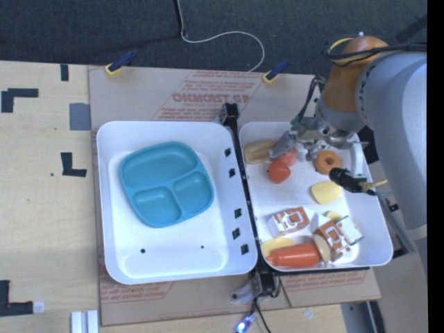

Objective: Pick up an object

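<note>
- Two shallow white bins sit side by side on the worktop (41, 186), which carries a cardboard sheet (201, 96) under them; the left bin (111, 207) and the right bin (378, 234) meet along a black divider.
- The grey arm (402, 130), with its orange band (343, 82), reaches in from the right over the far part of the right bin.
- A blue sectioned plate (166, 184) lies in the left bin, slightly turned.
- The end effector (295, 148) hangs low over the far left part of the right bin, just above a red rounded object (279, 170); whether its fingers are spread or pressed together cannot be told, and nothing is seen between them.
- A tan bread-like piece (255, 151) lies just left of the end effector, near the divider.
- A red sausage-shaped object (295, 256) lies along the near wall of the right bin, touching a yellow piece (276, 243).
- Two brown-and-white packets, one (290, 220) and another (338, 236), lie near it.
- A pale yellow lump (325, 192) sits mid-bin.
- A small brown ring-shaped object (327, 161) lies right of the end effector.
</note>
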